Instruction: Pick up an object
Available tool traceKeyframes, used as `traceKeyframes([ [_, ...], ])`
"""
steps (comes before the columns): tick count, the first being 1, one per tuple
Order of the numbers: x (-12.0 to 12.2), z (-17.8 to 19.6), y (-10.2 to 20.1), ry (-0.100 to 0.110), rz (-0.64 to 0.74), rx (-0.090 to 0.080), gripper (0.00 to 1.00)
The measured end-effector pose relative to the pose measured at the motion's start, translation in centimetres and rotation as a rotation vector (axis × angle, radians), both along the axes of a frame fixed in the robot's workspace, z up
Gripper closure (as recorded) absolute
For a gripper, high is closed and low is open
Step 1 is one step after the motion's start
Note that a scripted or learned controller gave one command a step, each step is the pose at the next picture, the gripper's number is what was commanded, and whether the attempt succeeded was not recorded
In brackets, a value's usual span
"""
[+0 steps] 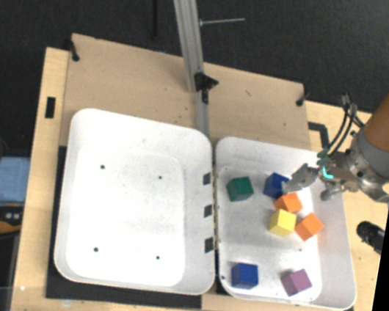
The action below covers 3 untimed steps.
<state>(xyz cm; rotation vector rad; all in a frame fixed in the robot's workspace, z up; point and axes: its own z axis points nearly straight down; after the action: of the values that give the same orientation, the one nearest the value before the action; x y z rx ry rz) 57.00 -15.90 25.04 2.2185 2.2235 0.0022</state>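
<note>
The bench [156, 77] carries two white bins side by side. The left bin [134, 200] has bare floor; the right bin [241, 230] holds all the cubes. The arm [388, 122] comes in over the right bin's far right corner, and its gripper [314, 181] hangs low near the far edge with its fingers [300, 180] spread apart, pinching nothing, though at this slant it is hard to judge how close the tips are to the floor.

Just beside the nearer fingertip sit a blue cube [276, 185] and an orange cube [289, 202], touching or nearly so. A yellow cube [282, 222] and a second orange cube [309, 226] crowd in behind them toward the right edge. A green cube [240, 189] stands alone nearer the left edge. Another blue cube [245, 275] and a purple cube [297, 281] sit well apart along the near edge.

The step in hand looks like the descent onto a target, probably the blue or orange cube beside the fingers. To do it well, the jaws should straddle one cube only, squared to its faces, since the cluster leaves little room and a finger landing on a neighbour would push the lot aside. The lone green cube would be an easier choice.
</note>
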Motion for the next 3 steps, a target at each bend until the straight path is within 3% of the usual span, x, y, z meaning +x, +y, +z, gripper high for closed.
traceKeyframes([
  [1, -0.3, -6.3, -0.4, 0.006, -0.004, -0.002, 0.00],
  [3, 0.0, -15.4, -0.8, -0.002, -0.005, -0.005, 0.00],
])
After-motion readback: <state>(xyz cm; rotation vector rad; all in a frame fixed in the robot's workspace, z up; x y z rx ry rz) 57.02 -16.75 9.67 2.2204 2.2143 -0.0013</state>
